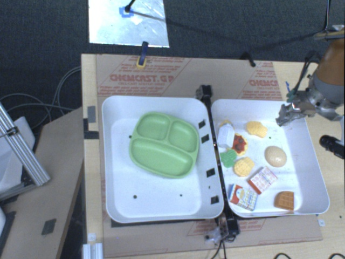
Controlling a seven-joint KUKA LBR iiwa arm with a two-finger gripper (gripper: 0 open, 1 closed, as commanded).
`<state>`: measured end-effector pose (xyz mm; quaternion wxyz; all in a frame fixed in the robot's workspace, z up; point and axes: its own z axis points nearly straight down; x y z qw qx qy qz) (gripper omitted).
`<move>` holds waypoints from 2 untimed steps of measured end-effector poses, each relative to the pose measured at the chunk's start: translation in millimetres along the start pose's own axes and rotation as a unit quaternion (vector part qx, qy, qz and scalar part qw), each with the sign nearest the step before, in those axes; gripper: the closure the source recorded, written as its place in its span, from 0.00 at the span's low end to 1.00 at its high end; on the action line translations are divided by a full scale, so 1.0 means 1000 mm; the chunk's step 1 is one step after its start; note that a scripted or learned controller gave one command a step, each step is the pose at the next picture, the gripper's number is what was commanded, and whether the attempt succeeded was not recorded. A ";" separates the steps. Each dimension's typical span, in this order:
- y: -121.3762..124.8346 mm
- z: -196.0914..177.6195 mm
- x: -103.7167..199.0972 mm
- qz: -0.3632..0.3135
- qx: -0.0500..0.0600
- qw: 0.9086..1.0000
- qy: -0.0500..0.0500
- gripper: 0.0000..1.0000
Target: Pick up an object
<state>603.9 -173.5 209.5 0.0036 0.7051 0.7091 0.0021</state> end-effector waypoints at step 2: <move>0.007 -0.010 0.051 -0.002 0.003 1.000 0.002 1.00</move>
